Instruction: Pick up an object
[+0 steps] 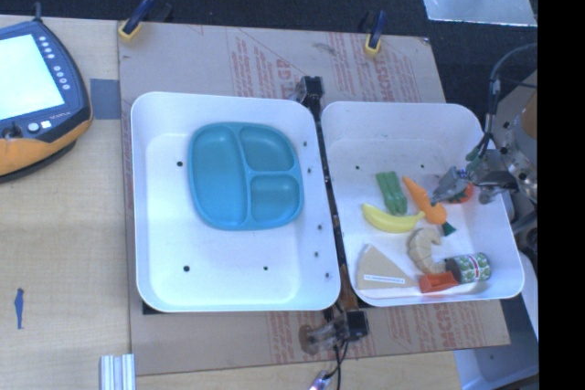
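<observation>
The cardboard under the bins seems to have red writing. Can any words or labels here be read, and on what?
Cardboard sheet: red print, too blurred to read.
Wedge-shaped card: a line of small text, too small to read.
Small can: label, illegible.
Tablet screen: nothing readable.

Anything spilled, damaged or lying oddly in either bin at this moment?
Nothing stands out. The blue divided plate lies flat in the left bin. The toy foods, including the banana, carrot and green piece, sit loosely clustered in the right bin, with the gripper at that bin's right side.
</observation>
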Available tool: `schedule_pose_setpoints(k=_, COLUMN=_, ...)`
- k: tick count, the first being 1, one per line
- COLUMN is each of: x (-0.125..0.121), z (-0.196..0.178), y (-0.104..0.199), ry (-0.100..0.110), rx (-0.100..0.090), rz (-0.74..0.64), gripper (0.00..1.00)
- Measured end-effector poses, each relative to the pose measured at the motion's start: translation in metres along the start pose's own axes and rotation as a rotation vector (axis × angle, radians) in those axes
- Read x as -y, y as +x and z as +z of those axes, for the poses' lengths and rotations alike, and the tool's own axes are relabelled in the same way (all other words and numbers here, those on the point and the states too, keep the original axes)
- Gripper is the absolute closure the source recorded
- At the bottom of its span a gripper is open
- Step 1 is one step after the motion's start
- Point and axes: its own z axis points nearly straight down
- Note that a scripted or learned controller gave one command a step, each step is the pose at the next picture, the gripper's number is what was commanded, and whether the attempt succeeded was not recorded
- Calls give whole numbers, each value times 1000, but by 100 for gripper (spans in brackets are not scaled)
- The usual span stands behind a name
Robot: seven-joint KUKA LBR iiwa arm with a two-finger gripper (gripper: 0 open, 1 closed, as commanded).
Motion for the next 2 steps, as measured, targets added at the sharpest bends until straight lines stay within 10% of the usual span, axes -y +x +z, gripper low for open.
schedule_pose_setpoints(k=1, x=-88, z=103, y=-8, ry=2, rx=2, rz=-2, gripper=0)
schedule_pose_setpoints(k=2, x=-89, z=91, y=-9, ry=0, rx=2, rz=-4, gripper=100)
